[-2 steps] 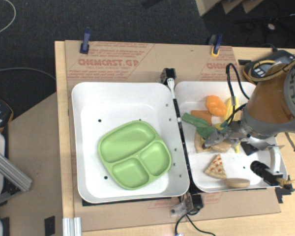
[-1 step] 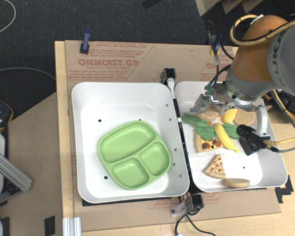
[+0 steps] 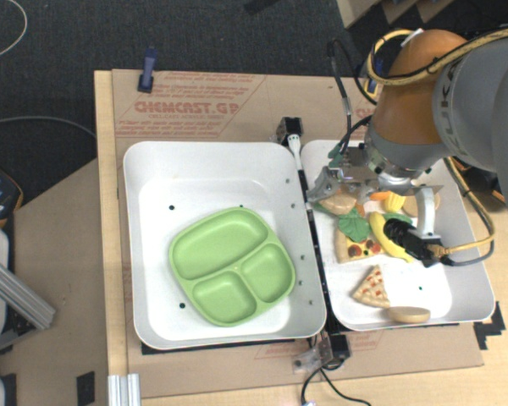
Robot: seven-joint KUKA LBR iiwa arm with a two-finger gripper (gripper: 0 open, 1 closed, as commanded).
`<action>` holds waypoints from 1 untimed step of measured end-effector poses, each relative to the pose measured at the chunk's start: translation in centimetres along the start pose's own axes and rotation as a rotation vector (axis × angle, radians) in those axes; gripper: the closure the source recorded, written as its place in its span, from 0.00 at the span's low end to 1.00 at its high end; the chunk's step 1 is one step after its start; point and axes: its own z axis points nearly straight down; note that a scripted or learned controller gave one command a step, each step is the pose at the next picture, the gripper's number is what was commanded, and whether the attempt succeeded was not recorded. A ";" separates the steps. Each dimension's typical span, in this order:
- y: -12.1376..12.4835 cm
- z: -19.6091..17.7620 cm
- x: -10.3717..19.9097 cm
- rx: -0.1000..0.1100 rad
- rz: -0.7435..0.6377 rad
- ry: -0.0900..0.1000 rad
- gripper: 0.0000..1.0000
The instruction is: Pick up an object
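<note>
two-finger gripper point(image 3: 366, 186) sat low over the cluttered right white bin point(image 3: 466, 299), grip state unclear; better to isolate the yellow plastic banana point(image 3: 388, 234) first.

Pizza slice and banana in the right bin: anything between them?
Camera view: bare white bin floor lies directly between the pizza slice and the banana; a flat pizza-patterned square sits beside the gap.

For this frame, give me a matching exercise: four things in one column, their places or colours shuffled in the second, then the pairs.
1. divided plate
2. pizza slice
3. banana
4. blue clip

A. on the cardboard, beyond the bins
B. right bin, near its front edge
C. green, alone in the left bin
D. yellow, right bin's middle

Pairs: 1-C, 2-B, 3-D, 4-A
</note>
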 end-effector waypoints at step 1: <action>-0.8 0.0 5.1 0.002 -0.002 0.002 1.00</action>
